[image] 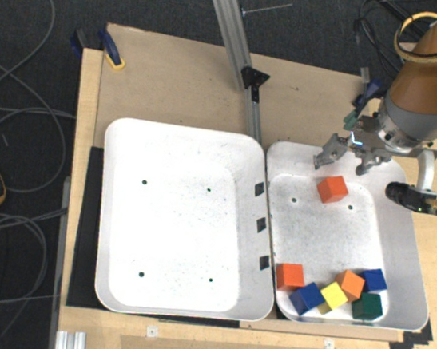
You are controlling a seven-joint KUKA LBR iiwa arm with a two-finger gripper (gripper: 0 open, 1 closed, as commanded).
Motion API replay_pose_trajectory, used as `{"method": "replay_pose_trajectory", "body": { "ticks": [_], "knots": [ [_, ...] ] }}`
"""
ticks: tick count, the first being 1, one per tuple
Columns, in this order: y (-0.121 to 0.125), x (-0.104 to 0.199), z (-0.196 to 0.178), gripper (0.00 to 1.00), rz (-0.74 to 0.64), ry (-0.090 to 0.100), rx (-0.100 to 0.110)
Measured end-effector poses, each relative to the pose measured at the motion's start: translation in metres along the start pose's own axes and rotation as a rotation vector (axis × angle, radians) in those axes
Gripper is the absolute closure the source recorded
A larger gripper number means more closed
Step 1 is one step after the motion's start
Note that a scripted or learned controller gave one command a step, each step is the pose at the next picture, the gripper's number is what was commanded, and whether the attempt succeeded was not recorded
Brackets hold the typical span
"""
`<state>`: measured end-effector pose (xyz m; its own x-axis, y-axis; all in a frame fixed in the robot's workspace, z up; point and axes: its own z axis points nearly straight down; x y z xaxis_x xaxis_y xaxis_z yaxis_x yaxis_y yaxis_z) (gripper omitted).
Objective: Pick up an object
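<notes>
The two dark fingers of the gripper point(352, 156) stand spread well apart with nothing between them, hanging above the far end of the right-hand shallow white plastic bin point(400, 260). Just near of them, apart from both fingertips, an orange-red cube of what looks like wood or hard plastic point(332, 189) lies alone on the bin floor, turned a little askew to the bin walls. It is probably the easiest thing to lift: a small block like this should be light and stiff, with flat, fairly smooth faces, so the fingers would best close on two opposite side faces, squared to the cube's own tilt rather than across its corners, where it could twist out. Further out, at the near end of the same bin, a cluster of blocks sits crowded together: another orange cube point(290, 276), a dark blue block point(307, 297), a yellow cube point(334, 295), an orange block behind it point(352, 284), a blue block point(374, 279) and a dark green cube point(367, 307), several touching, which would leave the fingers little room. The left-hand white bin point(119, 196) lies beside it, across a narrow divide. Above the gripper, the grey arm with its orange band point(431, 66) reaches in from the right.
</notes>
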<state>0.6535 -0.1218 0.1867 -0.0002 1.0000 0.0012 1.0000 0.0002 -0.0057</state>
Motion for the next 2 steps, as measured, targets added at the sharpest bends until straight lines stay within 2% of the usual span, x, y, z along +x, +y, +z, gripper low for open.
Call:
{"method": "replay_pose_trajectory", "body": {
  "ticks": [1,2],
  "knots": [
    [-0.004,0.002,0.043,0.0,0.0,0.0,0.0],
    [-0.002,0.002,0.028,1.0,0.0,0.0,-0.008]
  ]
}}
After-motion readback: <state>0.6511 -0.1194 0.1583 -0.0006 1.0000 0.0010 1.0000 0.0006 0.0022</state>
